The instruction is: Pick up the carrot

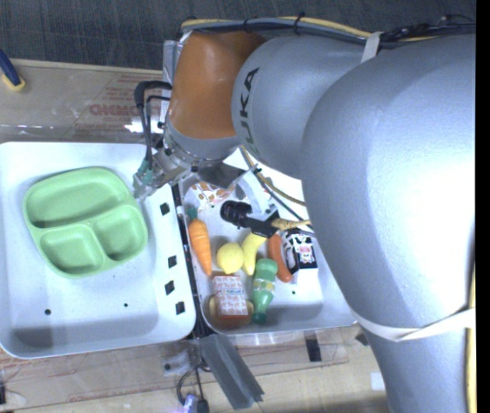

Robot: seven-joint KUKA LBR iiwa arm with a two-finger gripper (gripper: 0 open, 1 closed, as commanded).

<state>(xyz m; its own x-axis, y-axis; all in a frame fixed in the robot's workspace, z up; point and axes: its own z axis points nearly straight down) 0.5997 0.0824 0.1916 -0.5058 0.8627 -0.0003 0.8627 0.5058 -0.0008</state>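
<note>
At the far left, a blue clamp (7,67) lies on the bench beyond the bins. The left bin (3,317) holds 1 green plate (85,222) with 3 compartments, set toward the bin's far left part, while the near part of its white floor is bare. Over that bin's far right corner, close to the wall it shares with its neighbour, hangs the gripper (147,177); it is seen from above and partly under the wrist, so I cannot tell whether the claw is spread or pressed together. Above it sits the orange band (208,84) of the arm (382,188), whose grey bulk covers much of the right bin (309,317). The carrot (199,244) lies on the floor of the right bin, just beside its left wall, wider end toward the far side and tip pointing to the near side, apart from the gripper and nearer the camera than it. To its right rests a yellow lemon (230,257), nearly touching it, with a small carton (230,295) in front. Further right stands a green bottle (263,286), then an orange item (279,258) and a black-and-white item (301,251) at the arm's edge.
</note>
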